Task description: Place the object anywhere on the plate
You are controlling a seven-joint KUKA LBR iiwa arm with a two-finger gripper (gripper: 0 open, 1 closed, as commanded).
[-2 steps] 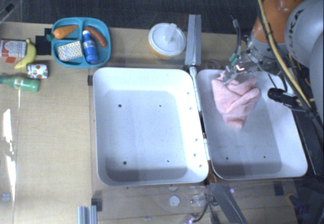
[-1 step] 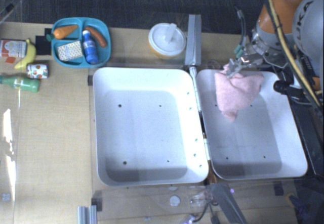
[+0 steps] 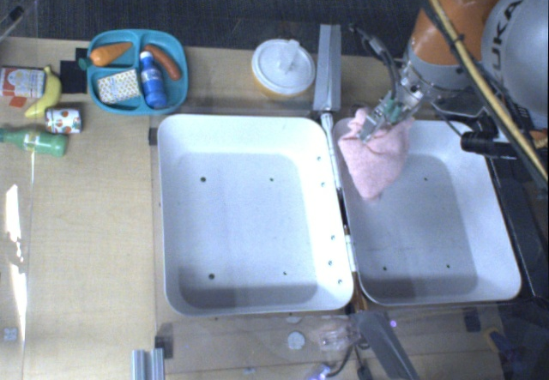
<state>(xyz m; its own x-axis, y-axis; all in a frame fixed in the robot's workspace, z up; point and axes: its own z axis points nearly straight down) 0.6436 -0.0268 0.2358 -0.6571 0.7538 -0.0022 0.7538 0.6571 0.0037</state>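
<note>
Two shallow white bins are set side by side on the bench (image 3: 86, 241): the left bin (image 3: 249, 215) is bare inside, and the right bin (image 3: 437, 232) is the one being worked over. No plain plate can be made out in either bin; the nearest thing to one is the blue divided tray (image 3: 137, 69) at far left, which holds toy food and a small bottle, so the target is judged to be that tray or something not identifiable here.

The arm (image 3: 480, 18) is reached in from the right, w/ its orange band high at the far right corner and the wrist angled down and leftward toward the far-left corner of the right bin, close to the divider betw. the bins.

The task's object, a pink cloth (image 3: 375, 155), is seen hanging from the gripper (image 3: 386, 117): its upper edge is pinched betw. the fingers and the rest droops loose over the bin floor, approx. over the far-left part of the right bin. It is judged to be lifted, since it hangs in a drape rather than lying flat, though contact of its lowest fold w/ the floor cannot be ruled out. The jaws are closed narrow on the cloth's top.

A white lidded cup (image 3: 283, 68) stands on the bench just beyond the bins. Small toy items (image 3: 43, 117) are lined up at the far left edge.
</note>
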